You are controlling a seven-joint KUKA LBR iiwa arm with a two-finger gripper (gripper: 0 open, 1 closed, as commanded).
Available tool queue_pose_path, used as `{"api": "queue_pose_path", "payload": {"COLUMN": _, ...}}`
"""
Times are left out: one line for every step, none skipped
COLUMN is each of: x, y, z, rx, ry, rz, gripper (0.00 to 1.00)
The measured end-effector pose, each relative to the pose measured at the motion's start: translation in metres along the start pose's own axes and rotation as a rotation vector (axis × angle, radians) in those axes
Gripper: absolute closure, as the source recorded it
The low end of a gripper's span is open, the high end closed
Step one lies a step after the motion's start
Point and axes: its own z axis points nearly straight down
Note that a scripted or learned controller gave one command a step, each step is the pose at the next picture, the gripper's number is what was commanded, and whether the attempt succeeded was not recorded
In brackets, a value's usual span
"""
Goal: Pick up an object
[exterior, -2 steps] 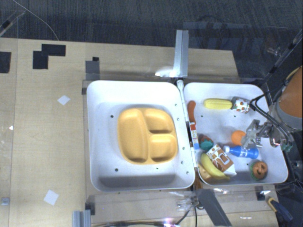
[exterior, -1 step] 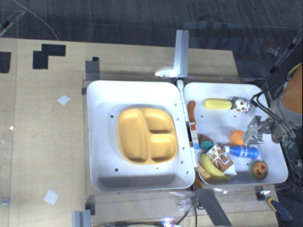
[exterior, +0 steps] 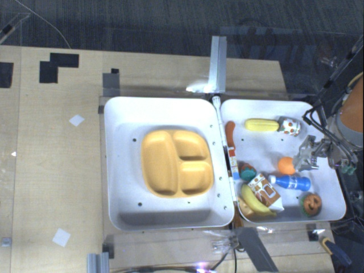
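White bins sat side by side on the counter (exterior: 51, 169). Left bin (exterior: 122, 198) held a yellow divided tray (exterior: 175, 162), roughly centred, three compartments. Right bin (exterior: 333, 209) carried all the small stuff.

Right bin contents:
- yellow corn-like piece (exterior: 261, 125) near the far wall, lying flat, with a small white spotted toy (exterior: 290, 127) touching its right end
- red sausage (exterior: 230, 133) along the left wall, lengthwise
- orange ball (exterior: 286, 165) mid-bin
- blue bottle (exterior: 292, 182) lying on its side just in front of the ball
- teal lump (exterior: 248, 174) near the left wall, brown bit beside it
- banana (exterior: 254, 202) at the near-left corner, with a small brown-and-white carton (exterior: 264, 190) resting on it
- brown round item (exterior: 311, 203) at the near-right, apart from the rest

Arm came in from the right. Hand (exterior: 307, 157) was low over the right bin, just right of the orange ball and above the bottle's cap end. Metal fingers were visible but too blurred; couldn't tell whether spread or closed. Nothing visibly between them.
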Motion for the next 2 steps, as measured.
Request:
{"api": "queue_pose_path", "payload": {"x": 0.0, "y": 0.0, "z": 0.0, "rx": 0.0, "ry": 0.001, "rz": 0.0, "gripper": 0.0}}
{"api": "queue_pose_path", "payload": {"x": 0.027, "y": 0.005, "z": -0.004, "rx": -0.002, "ry": 0.019, "rz": 0.03, "gripper": 0.0}}
